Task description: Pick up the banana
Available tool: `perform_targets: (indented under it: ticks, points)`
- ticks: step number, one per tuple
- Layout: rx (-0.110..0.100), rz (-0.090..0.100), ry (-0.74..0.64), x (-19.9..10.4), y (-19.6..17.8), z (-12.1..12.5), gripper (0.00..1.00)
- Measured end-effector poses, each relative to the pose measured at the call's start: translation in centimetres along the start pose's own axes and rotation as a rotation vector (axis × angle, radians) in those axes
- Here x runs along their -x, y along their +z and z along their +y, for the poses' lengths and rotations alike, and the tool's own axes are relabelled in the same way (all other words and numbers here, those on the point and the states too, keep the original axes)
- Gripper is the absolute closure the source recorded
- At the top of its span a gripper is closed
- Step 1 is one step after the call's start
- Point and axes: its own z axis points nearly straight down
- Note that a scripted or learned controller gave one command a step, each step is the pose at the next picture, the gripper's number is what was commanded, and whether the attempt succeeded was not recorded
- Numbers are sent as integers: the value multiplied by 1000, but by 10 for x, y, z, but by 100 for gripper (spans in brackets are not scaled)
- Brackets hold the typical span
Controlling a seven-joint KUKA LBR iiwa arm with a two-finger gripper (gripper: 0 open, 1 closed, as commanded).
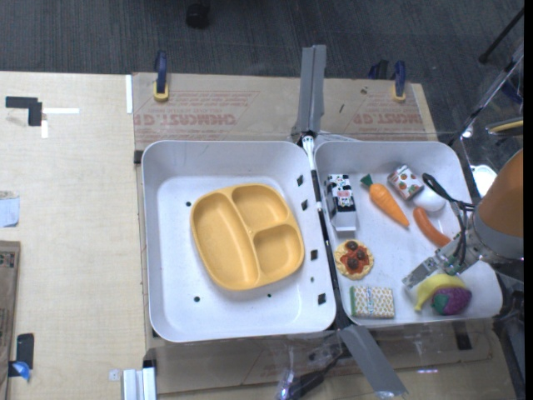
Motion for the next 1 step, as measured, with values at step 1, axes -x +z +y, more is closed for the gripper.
perform_targets:
  ticks: [1]
  points:
    - [2, -1, 1, 1, -9, 1, 100]
